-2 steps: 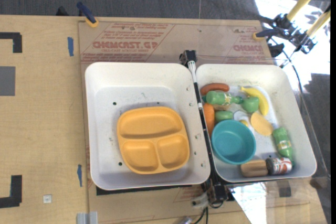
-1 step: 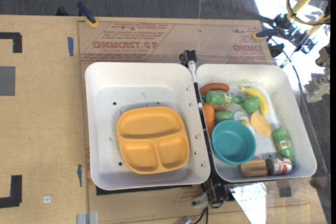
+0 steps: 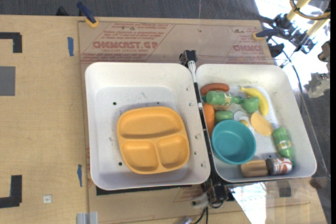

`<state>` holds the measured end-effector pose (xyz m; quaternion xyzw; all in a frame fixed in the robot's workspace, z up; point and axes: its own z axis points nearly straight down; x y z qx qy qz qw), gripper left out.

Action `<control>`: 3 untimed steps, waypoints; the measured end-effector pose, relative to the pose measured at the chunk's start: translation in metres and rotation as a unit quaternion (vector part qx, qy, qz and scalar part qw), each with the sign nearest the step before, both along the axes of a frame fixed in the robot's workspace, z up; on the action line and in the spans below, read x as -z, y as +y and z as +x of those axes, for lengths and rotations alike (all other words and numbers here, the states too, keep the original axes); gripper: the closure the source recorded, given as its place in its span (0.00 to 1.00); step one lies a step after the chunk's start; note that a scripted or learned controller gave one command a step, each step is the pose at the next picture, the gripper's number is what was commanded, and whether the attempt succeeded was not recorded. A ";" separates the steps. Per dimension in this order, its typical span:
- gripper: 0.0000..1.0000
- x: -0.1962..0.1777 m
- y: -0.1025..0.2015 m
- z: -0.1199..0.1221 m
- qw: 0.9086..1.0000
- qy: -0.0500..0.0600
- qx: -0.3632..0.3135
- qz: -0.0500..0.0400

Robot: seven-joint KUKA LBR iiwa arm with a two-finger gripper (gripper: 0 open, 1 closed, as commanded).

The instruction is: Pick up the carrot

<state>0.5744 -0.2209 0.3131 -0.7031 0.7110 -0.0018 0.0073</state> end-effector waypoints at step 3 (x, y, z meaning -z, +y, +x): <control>1.00 -0.036 0.003 0.007 1.000 -0.015 0.006 0.005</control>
